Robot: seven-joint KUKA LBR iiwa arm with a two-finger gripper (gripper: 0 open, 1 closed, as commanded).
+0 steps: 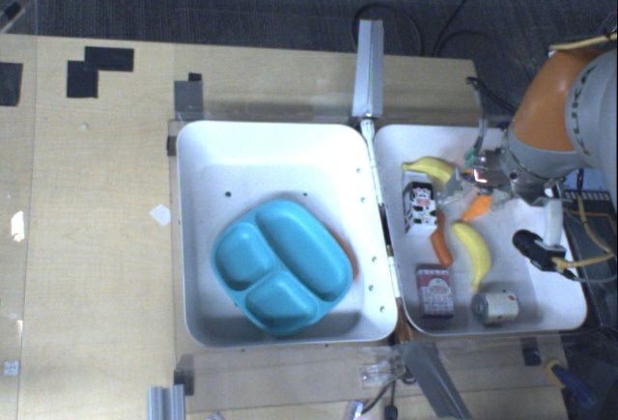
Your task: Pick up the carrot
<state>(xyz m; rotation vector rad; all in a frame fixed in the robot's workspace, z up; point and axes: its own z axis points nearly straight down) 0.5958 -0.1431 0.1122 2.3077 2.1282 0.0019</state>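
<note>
An orange carrot (476,208) lies in the right bin (572,310), near its middle, between two yellow bananas. My gripper (482,181) hangs directly over the carrot's upper end, reaching in from the right under the grey and orange wrist (550,119). The wrist hides the gripper's tips, so its contact with the carrot cannot be made out. A second, darker orange-red stick (440,245) lies just left of and below the carrot.
The right bin also holds one banana (430,167) at the top, another banana (472,252), a small white box (419,206), a dark red box (435,291) and a can (495,306). A blue divided plate (281,264) sits in the left bin (193,215).
</note>
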